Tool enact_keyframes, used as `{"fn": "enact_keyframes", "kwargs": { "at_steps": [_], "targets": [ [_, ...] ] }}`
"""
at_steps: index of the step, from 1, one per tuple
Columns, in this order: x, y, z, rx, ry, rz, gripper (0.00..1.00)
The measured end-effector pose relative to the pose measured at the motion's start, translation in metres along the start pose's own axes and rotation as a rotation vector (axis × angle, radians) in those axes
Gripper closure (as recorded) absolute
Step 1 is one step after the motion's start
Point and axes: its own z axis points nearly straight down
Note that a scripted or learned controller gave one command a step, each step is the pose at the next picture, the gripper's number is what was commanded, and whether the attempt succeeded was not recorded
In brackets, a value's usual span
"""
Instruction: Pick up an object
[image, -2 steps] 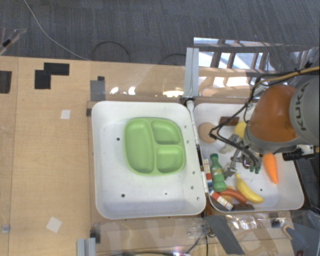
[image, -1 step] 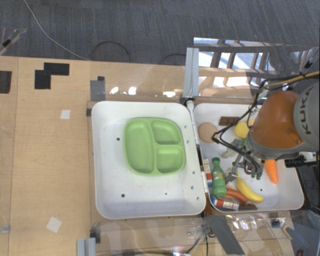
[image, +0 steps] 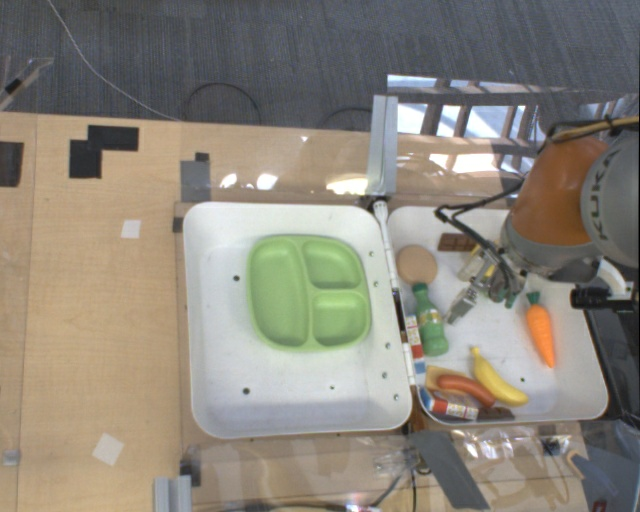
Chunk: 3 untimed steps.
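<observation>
**Over the right bin: jaws poised, no object taken**

Over the right bin (image: 590, 395), the arm (image: 565, 195) reaches in from 3 o'clock and its gripper (image: 478, 290) hangs near the bin's middle. One slim metal finger (image: 460, 304) slants toward 8 o'clock; whether the jaws stand open or closed cannot be told from this angle, and nothing is seen between them.

Candidate objects lie around the gripper. A green bottle (image: 430, 322) lies just beside it at 8 o'clock, against the bin's left wall. A round tan object (image: 417, 263) sits at 10 o'clock from the gripper. A carrot (image: 541, 335) lies at 4 o'clock, apart from its neighbours. A banana (image: 495, 375) lies at 6 o'clock, close by a red sausage-shaped item (image: 466, 388) in the near corner. A small brown bar (image: 455, 242) sits at 12 o'clock, partly hidden by cabling.

The left bin (image: 215, 400) bears a green divided plate (image: 308, 291) and is not concerned in this step.

Judgement: the pick is not yet made. The bottle is nearest, but the wall beside it leaves little room for a finger. The carrot offers clearer access on both sides. Jaws should straddle the chosen object across its narrow width, descend squarely, and close at its thickest part before lifting.
</observation>
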Motion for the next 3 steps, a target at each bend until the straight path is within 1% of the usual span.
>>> {"fn": "enact_keyframes", "kwargs": {
  "at_steps": [1,2,3],
  "targets": [
    [-0.082,-0.031,0.001,0.010,0.018,0.010,0.00],
    [-0.087,-0.025,-0.014,0.001,-0.011,0.001,1.00],
    [-0.025,0.043,-0.133,-0.008,-0.010,0.073,1.00]
  ]
}}
